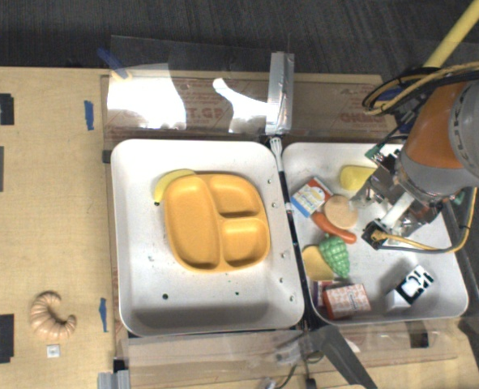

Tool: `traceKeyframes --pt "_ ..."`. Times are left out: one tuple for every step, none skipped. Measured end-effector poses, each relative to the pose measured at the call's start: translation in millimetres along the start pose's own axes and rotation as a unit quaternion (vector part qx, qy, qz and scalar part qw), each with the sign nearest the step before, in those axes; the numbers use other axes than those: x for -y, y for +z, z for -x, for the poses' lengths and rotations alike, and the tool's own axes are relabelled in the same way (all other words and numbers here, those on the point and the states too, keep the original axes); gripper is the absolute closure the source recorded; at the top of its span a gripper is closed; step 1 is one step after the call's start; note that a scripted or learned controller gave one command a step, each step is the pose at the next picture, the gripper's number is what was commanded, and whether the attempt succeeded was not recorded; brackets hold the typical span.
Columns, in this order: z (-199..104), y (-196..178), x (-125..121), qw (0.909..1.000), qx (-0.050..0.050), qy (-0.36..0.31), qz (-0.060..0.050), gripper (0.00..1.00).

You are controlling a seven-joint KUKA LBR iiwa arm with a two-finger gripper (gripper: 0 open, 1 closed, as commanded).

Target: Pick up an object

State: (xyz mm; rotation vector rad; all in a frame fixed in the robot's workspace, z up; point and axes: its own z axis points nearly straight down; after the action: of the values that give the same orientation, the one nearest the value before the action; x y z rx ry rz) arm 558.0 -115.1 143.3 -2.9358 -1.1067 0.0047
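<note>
Two shallow white bins are sitting side by side on the bench in the camera view. No brand name or lettering is coming through clearly enough to read: the red carton (346, 299) lying near the front of the right bin (458, 298) is showing printed panels too small to make out, the small blue-and-red packet (310, 197) near the divider is likewise illegible, and the black block with white markings (413, 284) at the front right is displaying a bold pattern but no legible word.

The left bin (138, 258) is holding a yellow divided tray (215, 220), which is lying over a banana (168, 181) so that just the fruit's curved end is peeking out at the tray's upper left.

The right bin is carrying the candidates for picking. A pale yellow lemon-like piece (355, 176) is lying toward the back, a round tan piece (340, 212) is resting against an orange carrot shape (334, 227), and a green ridged toy (335, 254) is touching a yellow wedge (315, 263) just ahead of the carton.

The gripper (382, 217) is hanging over the middle of the right bin, just right of the tan piece and carrot, with cables looping around the wrist. Whether it is wide, narrow or clasping anything cannot be told.

Outside the bins, a croissant-shaped toy (53, 315) is lying on the bench at far left.
</note>
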Motion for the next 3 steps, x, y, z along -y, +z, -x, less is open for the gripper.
traceKeyframes --pt "-29 51 -24 0.9996 -0.005 0.028 0.006 0.00" --pt "-81 49 -51 0.9958 0.000 0.091 0.002 0.00" --pt "-51 48 -13 0.9680 -0.010 0.250 0.007 0.00"
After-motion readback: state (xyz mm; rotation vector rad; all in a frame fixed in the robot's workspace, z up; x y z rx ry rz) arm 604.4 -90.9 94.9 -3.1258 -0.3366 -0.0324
